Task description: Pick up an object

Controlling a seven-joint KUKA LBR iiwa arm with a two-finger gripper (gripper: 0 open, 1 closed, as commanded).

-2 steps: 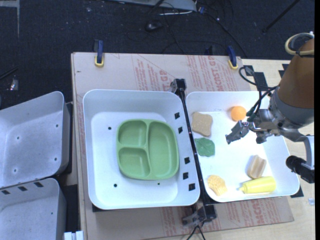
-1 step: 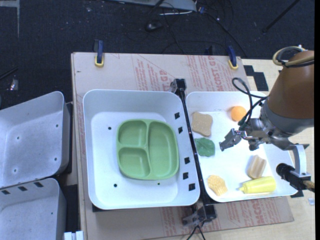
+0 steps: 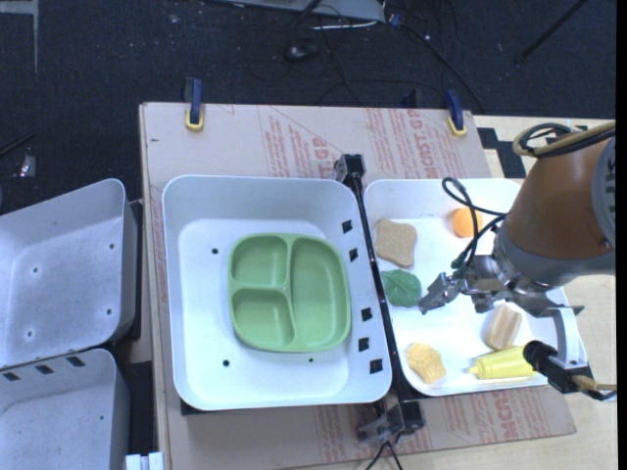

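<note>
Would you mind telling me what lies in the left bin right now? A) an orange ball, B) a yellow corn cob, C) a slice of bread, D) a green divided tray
D: the green divided tray sits alone in the left bin, while the small food items, such as the orange ball and the bread slice, lie in the right bin.
</note>
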